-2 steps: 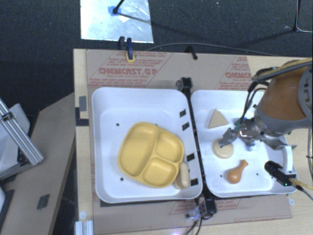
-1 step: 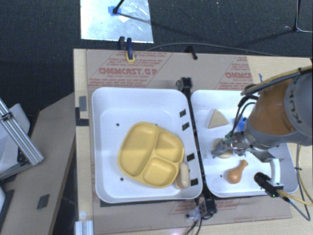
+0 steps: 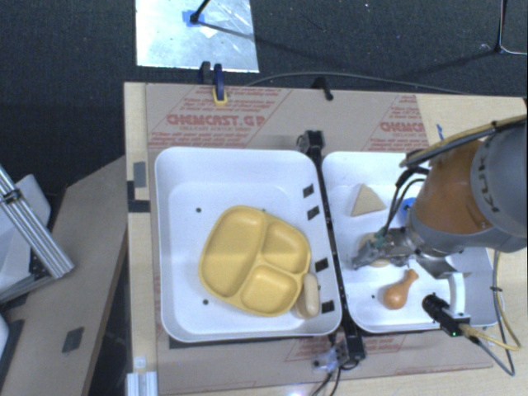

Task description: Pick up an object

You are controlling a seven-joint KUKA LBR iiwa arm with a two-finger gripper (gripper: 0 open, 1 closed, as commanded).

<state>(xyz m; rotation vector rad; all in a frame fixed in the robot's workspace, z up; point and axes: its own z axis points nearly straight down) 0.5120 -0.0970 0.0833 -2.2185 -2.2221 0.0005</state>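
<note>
**Gripper low in the right bin, over a small pale object**

In the right bin (image 3: 355, 172) a small pale object (image 3: 379, 260) lies near the middle, and the gripper (image 3: 369, 252) is down right at it, reaching in from three o'clock. Whether the fingers are apart or closed on it cannot be told; the wrist hides them. At five o'clock of that object, just beside it, lies an orange drumstick-shaped toy (image 3: 398, 289). At twelve o'clock, well apart, sits a tan wedge (image 3: 366, 200).

To do this step well, I judge the fingers should straddle the pale object squarely, close fully before any lift, and rise straight so the drumstick toy is not nudged.

The left bin (image 3: 177, 221) holds a yellow divided tray (image 3: 252, 258), with a beige roll (image 3: 308, 294) touching it at five o'clock.
</note>
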